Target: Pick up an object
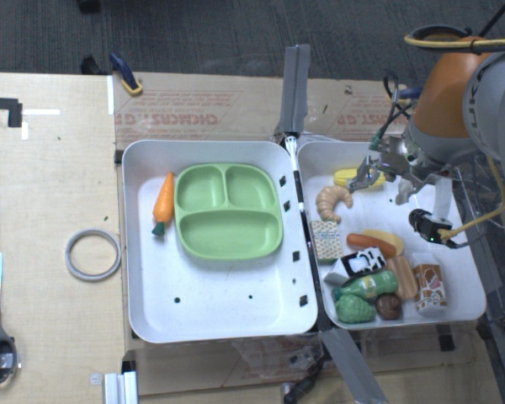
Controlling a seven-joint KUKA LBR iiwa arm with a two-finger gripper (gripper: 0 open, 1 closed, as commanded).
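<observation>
Pale wooden table [50,192] across the frame's left and centre, bearing two shallow white bins side by side. Left white bin [143,301] at centre, holding a green three-compartment plastic tray [228,211] with an orange toy carrot [162,202] just beside the tray's left edge. Right white bin [463,263] at centre right, crowded with toy food. Grey arm with orange band [446,99] reaching in from upper right, end effector [385,178] low over the upper part of the right bin, fingers spread apart, nothing between them. Yellow toy banana [348,177] touching or just beside the left fingertip; cannot tell which. Tan toy croissant [332,200] just below. Further down: sausage on a bun [375,242], green toy vegetable [355,308], small red-and-white carton [428,286]. Grey tape ring [93,254] on the table at left.
</observation>
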